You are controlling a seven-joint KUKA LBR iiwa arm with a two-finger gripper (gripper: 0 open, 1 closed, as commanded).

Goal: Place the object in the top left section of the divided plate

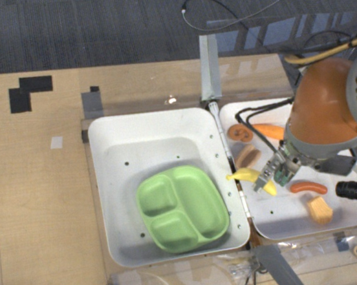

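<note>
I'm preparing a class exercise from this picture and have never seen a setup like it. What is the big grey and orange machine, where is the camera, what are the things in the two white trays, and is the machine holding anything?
The machine is a robot arm, reaching in from the right. The one camera is fixed above the bench and looks down at a slant.

Two shallow white bins sit side by side. The left bin holds a green divided plate with three sections. The right bin holds toy-like food: a yellow banana, an orange carrot, a brown round piece, a brown sausage shape, a red sausage and an orange-yellow block.

At the arm's end is its tool, low over the banana near the wall between the bins. Whether the banana is actually gripped is too small to tell.
</note>
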